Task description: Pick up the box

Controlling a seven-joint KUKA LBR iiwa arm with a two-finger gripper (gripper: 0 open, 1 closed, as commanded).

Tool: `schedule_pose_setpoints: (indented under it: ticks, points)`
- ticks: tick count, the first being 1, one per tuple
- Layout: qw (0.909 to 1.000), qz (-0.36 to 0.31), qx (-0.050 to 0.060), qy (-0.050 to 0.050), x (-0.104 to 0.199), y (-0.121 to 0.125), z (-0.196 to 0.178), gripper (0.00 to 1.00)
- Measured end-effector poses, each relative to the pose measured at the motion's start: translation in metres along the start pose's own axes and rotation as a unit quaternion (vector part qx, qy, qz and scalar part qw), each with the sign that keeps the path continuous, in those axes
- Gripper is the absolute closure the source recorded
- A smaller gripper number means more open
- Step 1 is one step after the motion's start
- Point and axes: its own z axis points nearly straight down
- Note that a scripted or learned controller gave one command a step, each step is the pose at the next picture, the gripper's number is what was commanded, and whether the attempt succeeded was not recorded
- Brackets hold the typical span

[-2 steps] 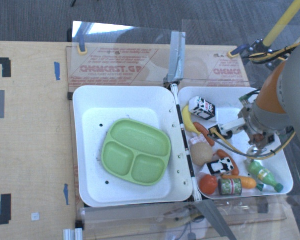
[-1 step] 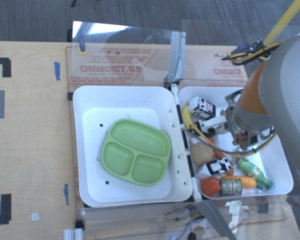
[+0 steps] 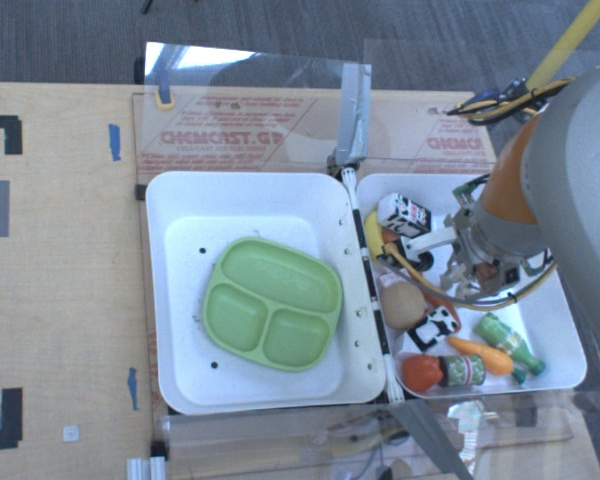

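Bins side by side: left bin (image 3: 175, 268) holds a green tray (image 3: 271, 304); right bin (image 3: 565, 343) holds the box (image 3: 404, 214), bottle (image 3: 510, 346), carrot (image 3: 480, 355). End effector (image 3: 467, 271) hovers there, grip unclear.

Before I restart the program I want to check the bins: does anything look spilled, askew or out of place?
Nothing looks spilled or broken. The green divided plate lies flat but skewed in the left bin. The right bin holds a loose jumble: a carrot, a green bottle, a potato, black-and-white boxes, with the arm over it.
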Motion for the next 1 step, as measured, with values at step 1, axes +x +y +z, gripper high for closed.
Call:
schedule_pose_setpoints:
  ticks: [1]
  points:
    - [0.9908,-0.135,-0.002,0.002,-0.0662,0.0058,0.0084,1.0]
